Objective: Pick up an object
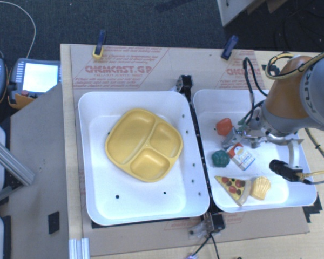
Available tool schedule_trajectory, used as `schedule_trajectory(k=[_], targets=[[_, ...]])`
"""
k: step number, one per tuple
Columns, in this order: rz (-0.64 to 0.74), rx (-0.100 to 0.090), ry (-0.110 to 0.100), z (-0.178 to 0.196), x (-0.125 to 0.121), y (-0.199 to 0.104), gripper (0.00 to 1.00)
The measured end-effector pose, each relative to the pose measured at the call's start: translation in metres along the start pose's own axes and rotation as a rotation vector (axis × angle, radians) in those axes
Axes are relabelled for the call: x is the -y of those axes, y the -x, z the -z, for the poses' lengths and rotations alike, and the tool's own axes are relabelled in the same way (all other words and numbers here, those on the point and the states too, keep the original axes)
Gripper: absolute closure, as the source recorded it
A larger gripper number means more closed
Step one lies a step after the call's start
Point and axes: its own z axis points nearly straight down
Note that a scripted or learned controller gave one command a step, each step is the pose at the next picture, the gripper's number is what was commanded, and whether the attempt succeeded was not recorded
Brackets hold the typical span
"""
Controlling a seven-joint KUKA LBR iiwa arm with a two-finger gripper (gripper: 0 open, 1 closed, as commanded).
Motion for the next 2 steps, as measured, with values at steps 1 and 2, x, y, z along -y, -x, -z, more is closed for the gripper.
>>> schedule_trajectory(k=[1, 2], targets=[[0.000, 0.002, 0.005, 0.013, -0.001, 0.000, 1.00], [0.003, 0.004, 0.012, 0.076, 0.000, -0.002, 1.00]])
